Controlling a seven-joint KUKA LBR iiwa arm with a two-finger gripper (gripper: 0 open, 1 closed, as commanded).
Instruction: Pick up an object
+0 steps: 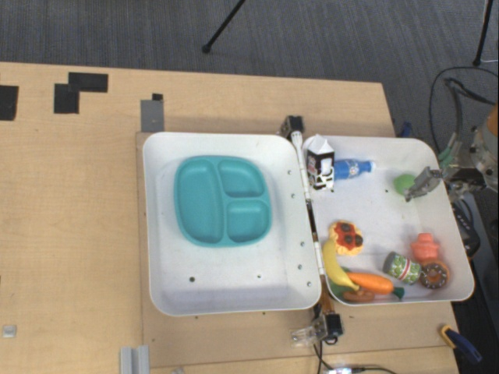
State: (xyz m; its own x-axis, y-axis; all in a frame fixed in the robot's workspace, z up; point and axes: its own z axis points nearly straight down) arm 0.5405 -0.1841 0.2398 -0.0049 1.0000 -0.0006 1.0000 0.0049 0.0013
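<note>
Grey gripper [421, 184], whether clenched or released unclear, hovers at frame right, just beside green object [404, 183] on its left.

I see 2 white bins [234, 302] on a tan bench [70, 232]. The left one holds a teal tray [222, 201]. In the right: a black-and-white carton [320, 164], blue bottle [352, 167], green ball [404, 183], yellow banana [334, 265], orange carrot [369, 282], and a salmon-pink toy [424, 248].
</note>
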